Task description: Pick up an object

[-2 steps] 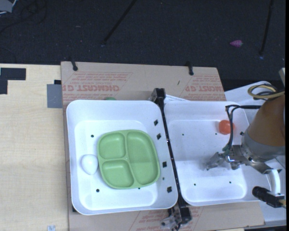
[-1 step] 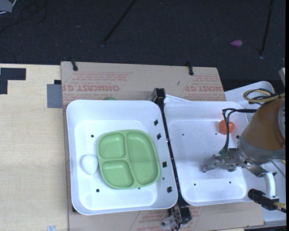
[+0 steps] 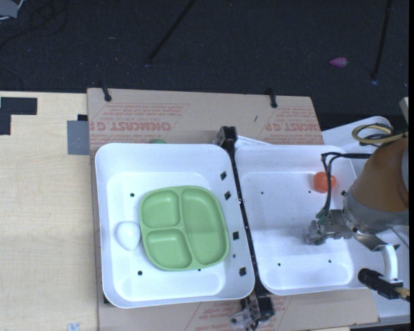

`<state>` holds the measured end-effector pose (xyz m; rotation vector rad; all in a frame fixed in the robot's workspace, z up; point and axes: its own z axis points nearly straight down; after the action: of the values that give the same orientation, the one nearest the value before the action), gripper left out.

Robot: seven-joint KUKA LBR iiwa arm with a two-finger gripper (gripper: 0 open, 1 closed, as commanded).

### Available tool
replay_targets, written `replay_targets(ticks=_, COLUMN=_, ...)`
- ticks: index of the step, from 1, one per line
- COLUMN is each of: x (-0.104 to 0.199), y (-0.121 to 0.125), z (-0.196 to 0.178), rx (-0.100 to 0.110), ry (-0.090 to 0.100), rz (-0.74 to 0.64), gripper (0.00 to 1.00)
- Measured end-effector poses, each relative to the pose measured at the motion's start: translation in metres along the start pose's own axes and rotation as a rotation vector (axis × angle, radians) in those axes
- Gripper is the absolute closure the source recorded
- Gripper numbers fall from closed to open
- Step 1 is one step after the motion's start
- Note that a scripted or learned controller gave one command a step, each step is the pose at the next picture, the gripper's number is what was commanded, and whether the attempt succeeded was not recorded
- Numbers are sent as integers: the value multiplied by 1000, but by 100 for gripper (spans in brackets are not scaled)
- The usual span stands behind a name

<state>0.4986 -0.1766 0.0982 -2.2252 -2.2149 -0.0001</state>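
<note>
Your gripper (image 3: 319, 233) sits low in the right bin (image 3: 290, 281); I cannot tell its jaws. Move up-frame to the orange ball (image 3: 321, 181) and centre over it.

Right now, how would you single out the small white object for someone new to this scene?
Look in the left bin. Beside the green divided plate, against its left edge, sits the white egg-shaped object: small, rounded and plain white.

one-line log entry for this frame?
pincer low in right bin | orange ball apart, ungrasped | green plate, white egg in left bin
</note>
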Motion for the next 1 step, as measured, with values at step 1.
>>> replay_targets(ticks=1, x=8, y=-5, z=-49, rx=-2, ry=-1, rz=-6, gripper=100)
